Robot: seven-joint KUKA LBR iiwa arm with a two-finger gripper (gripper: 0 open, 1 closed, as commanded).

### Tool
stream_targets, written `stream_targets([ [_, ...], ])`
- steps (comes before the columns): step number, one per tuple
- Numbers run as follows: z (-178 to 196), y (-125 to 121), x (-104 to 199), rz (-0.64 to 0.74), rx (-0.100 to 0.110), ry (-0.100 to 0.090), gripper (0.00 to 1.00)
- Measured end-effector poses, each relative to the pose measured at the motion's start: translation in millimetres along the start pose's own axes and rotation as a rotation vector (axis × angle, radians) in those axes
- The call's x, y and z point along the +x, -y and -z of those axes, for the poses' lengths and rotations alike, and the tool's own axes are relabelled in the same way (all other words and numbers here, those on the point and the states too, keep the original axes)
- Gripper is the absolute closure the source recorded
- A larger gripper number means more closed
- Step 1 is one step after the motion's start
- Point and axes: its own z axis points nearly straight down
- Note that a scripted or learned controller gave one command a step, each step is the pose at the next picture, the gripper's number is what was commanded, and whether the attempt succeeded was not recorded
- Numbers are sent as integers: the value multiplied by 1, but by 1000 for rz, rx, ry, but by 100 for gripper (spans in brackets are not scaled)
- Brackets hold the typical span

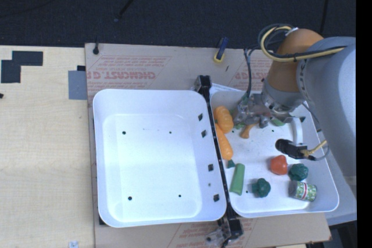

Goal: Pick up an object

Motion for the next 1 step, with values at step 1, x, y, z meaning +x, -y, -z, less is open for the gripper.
stream_targets([
  [1,0,1,5,-2,0,7,0],
])
